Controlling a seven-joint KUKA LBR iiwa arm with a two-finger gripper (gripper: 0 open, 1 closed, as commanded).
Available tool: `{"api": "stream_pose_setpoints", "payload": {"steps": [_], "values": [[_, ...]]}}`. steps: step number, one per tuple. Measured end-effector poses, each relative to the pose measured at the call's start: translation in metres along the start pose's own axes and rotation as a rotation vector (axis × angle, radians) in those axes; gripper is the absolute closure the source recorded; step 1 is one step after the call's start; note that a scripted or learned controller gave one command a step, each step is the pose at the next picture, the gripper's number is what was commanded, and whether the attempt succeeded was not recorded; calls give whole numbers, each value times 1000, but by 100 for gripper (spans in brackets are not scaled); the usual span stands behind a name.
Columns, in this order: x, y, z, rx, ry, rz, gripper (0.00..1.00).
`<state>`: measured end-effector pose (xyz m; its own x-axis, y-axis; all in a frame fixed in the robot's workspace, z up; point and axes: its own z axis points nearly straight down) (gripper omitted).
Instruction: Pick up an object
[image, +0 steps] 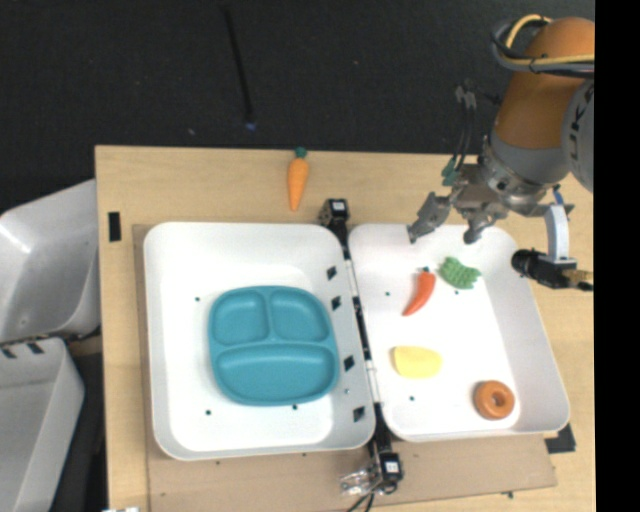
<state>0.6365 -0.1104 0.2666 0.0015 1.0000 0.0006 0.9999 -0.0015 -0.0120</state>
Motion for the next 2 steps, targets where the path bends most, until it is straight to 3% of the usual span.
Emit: {"api": "stream_pose_setpoints", "payload": {"steps": [1,2], "values": [[0,2,-8,-13,-1,-2,0],[-9,8,43,-9,-2,0,0]]}}
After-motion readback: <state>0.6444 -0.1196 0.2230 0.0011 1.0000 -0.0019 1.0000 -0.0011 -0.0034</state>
